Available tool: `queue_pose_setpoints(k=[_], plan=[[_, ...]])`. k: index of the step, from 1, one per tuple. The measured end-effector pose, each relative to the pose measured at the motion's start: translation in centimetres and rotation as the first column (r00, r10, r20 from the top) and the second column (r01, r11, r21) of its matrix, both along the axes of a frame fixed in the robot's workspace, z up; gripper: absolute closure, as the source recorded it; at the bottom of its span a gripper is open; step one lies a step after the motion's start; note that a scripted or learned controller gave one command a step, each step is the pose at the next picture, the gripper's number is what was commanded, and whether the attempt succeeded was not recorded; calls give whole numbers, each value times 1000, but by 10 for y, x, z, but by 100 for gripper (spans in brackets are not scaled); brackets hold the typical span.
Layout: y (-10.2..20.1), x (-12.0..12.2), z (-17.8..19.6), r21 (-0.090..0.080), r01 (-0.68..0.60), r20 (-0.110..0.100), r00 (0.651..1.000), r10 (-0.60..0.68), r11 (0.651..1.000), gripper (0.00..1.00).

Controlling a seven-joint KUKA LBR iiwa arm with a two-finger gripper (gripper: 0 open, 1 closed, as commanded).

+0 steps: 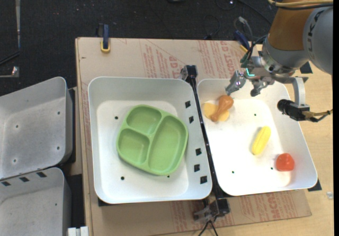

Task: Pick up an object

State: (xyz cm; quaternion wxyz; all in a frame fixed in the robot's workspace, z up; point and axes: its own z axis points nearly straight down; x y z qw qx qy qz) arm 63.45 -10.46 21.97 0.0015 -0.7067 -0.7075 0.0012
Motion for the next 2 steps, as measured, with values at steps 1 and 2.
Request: queue_pose_setpoints(k=[1,2], plan=[[0,1,2,-1,0,4,1000,0,1000,0],[2,11,-47,-1,-3,2,1000,3,1000,0]])
